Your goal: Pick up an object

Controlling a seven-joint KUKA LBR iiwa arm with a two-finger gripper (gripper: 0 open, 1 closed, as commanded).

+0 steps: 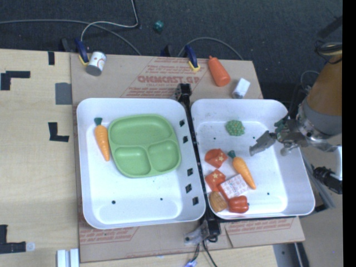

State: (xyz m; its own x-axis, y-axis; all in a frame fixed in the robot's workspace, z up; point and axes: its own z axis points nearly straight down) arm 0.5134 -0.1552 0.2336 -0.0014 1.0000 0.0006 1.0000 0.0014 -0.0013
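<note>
My gripper (266,143) hangs over the right part of the right bin (289,196), its fingers spread open and nothing between them. Left of and below it lie a carrot (243,171), a green broccoli piece (235,128), two red strawberry-like pieces (216,158) (214,178), a white and red packet (235,186), a red pepper (238,204) and a brown piece (217,202). The carrot is the nearest thing to the fingertips, a short way below and to the left.
The left bin (89,149) holds a green divided plate (146,144) and a second carrot (102,139). Behind the bins on the cardboard lie an orange bottle (219,72), a white cube (241,87) and a small can (95,62).
</note>
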